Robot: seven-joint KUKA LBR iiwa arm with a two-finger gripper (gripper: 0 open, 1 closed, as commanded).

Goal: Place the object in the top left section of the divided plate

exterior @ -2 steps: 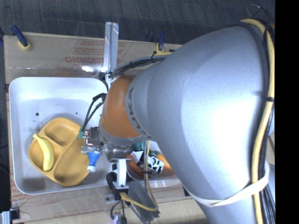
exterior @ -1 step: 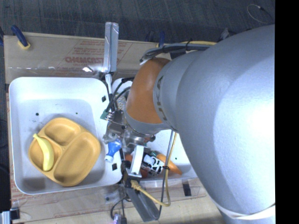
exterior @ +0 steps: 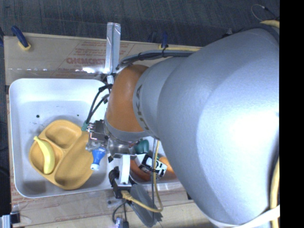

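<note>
The pincer (exterior: 97,161) sits at the lower end of the grey arm (exterior: 209,127), just right of the divided plate (exterior: 64,156), near the middle of the view. Whether its fingers are apart or together cannot be told; the wrist hardware and cables cover them. A small blue and white part (exterior: 97,158) shows at the tip of the tool, close against the right rim of the plate.

The orange band (exterior: 124,103) above the wrist lies over the divide between the two bins, with black cables (exterior: 99,101) running down its left side.

The divided plate is yellow and rests in the left white bin (exterior: 23,127), toward its lower half. A yellow banana-shaped object (exterior: 45,156) lies in the plate's left section, curved along the rim. The upper section (exterior: 62,132) and the large lower right section (exterior: 73,167) show bare yellow surface.

Under the arm, in the right bin, part of an orange-brown object (exterior: 142,172) is visible beside a white and black piece (exterior: 154,164); what they are cannot be told.

Both bins stand on a desk (exterior: 57,56) covered by a brown board with red printing, held by blue clamps (exterior: 20,37) at its far edge. A grey upright post (exterior: 113,46) rises at the back between the bins.
</note>
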